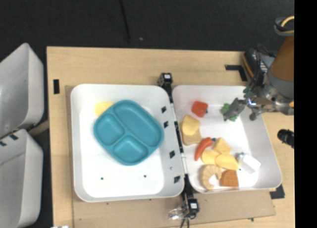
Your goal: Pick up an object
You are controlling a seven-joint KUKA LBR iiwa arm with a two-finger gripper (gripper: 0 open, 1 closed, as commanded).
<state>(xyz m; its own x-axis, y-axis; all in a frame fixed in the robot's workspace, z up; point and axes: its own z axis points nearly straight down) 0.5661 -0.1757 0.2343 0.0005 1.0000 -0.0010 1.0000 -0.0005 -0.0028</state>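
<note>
Two bins: side by side on the wooden bench point(59, 68), sharing a hinged middle edge, so one likely serves as source and the other as drop-off.
Left bin point(81, 172): holds a blue divided plate point(129, 131), lying flat and turned at a slant; a yellow item point(102, 107) peeks from under its upper-left rim, mostly covered, so a poor target.
Right bin point(262, 142): carries the loose things, the likely candidates for a pick.
Yellow block point(190, 128): near the bin's left wall, just below a small red piece point(199, 107); both stand apart from the heap, so they look easiest to reach.
Orange-red pepper point(203, 147): leans against the heap at its left, touching the yellow chunks point(221, 155).
Heap, lower part: a pale round piece point(210, 175) and a brown wedge point(229, 178) touch each other near the front wall; crowding here would make a clean grasp hard.
White capped item point(247, 163): at the heap's right, beside the chunks.
Green piece point(230, 109): at the upper right of the bin, right at the gripper's tips, the thing most likely aimed at.
Gripper point(237, 109): low over the bin's upper right; fingers look spread, one dark tip beside the green piece, nothing seen clamped between them.
Arm point(282, 71): reaches in from the right, orange band above the wrist.
Stage, as I judge: approach, grasp not yet closed.
</note>
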